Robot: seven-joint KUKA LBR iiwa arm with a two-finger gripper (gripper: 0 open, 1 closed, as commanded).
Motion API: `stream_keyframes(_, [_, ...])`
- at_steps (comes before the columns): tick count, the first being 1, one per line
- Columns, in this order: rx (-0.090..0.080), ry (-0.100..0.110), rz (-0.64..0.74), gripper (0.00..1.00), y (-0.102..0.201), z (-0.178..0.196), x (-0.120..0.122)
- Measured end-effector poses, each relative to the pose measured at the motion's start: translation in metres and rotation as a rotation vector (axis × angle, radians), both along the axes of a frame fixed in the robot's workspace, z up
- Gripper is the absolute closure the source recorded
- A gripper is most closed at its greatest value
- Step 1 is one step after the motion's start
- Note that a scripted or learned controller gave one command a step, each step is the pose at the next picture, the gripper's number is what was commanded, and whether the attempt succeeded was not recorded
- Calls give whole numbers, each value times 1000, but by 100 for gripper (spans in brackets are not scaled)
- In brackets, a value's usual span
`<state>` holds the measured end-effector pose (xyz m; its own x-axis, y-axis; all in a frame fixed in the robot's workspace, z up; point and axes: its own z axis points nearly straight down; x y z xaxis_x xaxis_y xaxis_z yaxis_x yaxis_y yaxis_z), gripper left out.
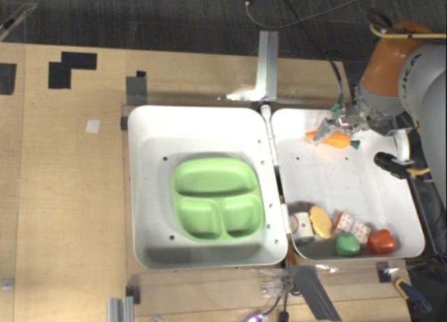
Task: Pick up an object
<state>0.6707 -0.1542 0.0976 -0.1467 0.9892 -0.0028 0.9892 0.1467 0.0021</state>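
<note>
My gripper (pixel 332 130) hangs low over the far part of the right bin (pixel 349 181), reaching in from the right under the arm's orange band. A small orange object (pixel 336 141), shaped like a carrot, lies right at the gripper's tip, touching or just under it. Whether it is gripped or resting on the bin floor is unclear. At the bin's front edge lie several small items: a white and red can (pixel 302 224), a yellow piece (pixel 320 221), a red and white packet (pixel 352 227), a green piece (pixel 347 245) and a red piece (pixel 381 242).
The left bin (pixel 150 174) holds a green divided tray (pixel 216 198). A metal post (pixel 267 62) rises behind the wall between the bins. A black part of the arm (pixel 392 164) juts over the right bin's right side.
</note>
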Motion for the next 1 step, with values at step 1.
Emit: stream_keyframes(1, [2, -6, 77, 100, 96, 90, -22])
